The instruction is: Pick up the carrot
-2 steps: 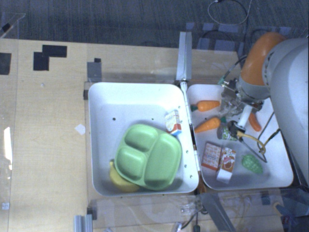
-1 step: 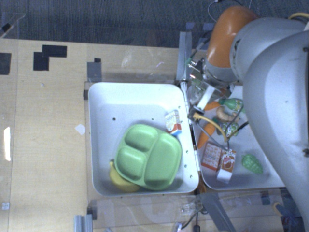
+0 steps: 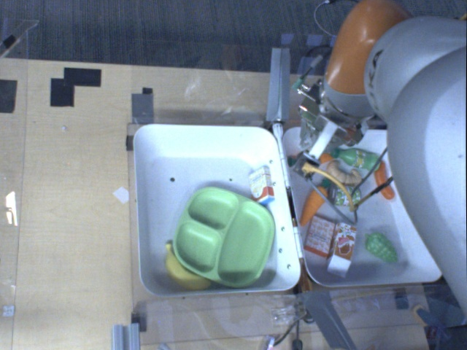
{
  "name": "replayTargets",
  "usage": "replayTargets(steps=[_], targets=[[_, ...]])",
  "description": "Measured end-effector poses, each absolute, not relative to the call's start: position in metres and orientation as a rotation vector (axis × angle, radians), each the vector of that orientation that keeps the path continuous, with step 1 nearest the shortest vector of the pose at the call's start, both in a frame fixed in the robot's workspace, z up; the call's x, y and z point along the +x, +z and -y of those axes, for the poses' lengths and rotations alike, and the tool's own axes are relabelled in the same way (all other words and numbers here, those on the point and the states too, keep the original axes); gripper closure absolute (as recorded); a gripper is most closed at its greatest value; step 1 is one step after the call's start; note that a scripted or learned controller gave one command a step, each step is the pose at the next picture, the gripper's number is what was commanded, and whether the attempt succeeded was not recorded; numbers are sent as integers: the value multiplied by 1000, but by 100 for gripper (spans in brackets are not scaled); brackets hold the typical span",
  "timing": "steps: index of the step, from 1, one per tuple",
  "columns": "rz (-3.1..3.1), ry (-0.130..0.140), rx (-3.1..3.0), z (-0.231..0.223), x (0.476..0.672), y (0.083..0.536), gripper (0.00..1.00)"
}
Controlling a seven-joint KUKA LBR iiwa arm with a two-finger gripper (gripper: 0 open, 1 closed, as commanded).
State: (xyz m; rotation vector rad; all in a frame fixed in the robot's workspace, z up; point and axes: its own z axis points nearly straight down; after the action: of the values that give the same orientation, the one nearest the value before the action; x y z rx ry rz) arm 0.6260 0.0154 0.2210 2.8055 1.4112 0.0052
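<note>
Where smooth white bins (image 3: 211,141) meet, a tapered orange carrot (image 3: 311,207) lies.

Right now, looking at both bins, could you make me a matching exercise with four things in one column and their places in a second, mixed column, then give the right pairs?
Things:
1. green tray
2. carrot
3. yellow fruit
4. juice carton

Places:
A. right bin, near front wall
B. left bin, partly under the tray
C. left bin, on top, near front
D. right bin, beside the wall between the bins

Pairs: 1-C, 2-D, 3-B, 4-A
</note>
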Motion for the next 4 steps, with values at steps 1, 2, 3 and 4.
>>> replayTargets(steps=[1, 2, 3, 4], targets=[[-1412, 5, 2805, -16, 626, 221, 0], [-1732, 4, 2620, -76, 655, 184, 0], [-1469, 1, 2778, -65, 626, 184, 0], [-1531, 24, 2741, -101, 642, 145, 0]])
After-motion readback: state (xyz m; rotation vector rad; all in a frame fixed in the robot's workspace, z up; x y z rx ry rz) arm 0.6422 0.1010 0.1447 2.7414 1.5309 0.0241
